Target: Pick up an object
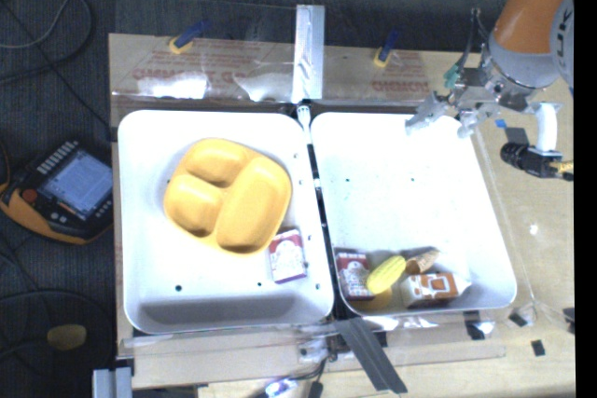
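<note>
My gripper [439, 118] hangs over the far right corner of the right bin [410, 191], with its fingers apart and nothing between them. Along that bin's near edge lie a red and white packet [352, 275], a yellow oval item [386, 273], a brown piece [423, 259] and an orange and white box [436, 288]. In the left bin [149, 266] sits a large yellow lobed dish [227, 194], and a small red and white carton [287, 256] lies at its near right.
A metal post [309, 51] stands behind the seam between the bins. Blue and yellow clamps [187, 36] hold a plastic sheet at the back. A hand-held control pendant [65, 191] lies on the floor to the left.
</note>
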### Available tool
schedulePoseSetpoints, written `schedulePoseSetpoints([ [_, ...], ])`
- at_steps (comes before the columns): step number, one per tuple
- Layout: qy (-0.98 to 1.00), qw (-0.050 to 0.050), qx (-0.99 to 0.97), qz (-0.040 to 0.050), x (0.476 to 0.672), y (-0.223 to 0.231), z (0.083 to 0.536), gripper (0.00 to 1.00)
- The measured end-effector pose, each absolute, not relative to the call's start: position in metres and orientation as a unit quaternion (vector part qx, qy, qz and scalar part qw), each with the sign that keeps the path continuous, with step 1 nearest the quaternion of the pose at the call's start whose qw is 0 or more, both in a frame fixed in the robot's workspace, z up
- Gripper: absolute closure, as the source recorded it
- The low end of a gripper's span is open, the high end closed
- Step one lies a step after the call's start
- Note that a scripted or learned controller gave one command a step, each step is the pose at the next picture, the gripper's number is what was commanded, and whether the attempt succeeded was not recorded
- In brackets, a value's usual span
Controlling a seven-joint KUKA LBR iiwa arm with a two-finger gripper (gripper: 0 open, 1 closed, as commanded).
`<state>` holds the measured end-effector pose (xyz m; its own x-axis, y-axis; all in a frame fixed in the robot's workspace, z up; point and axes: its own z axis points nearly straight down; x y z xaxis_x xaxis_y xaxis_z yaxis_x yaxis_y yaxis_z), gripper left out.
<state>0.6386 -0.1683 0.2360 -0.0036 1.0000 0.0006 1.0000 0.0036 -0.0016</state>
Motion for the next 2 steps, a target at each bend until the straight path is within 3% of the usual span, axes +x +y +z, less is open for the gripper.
schedulePoseSetpoints([
  [1,-0.799,0.0,-0.602,0.0017,0.648,-0.204,0.162,0.0],
  [2,-0.827,-0.002,-0.562,0.0013,0.641,-0.221,0.234,0.0],
])
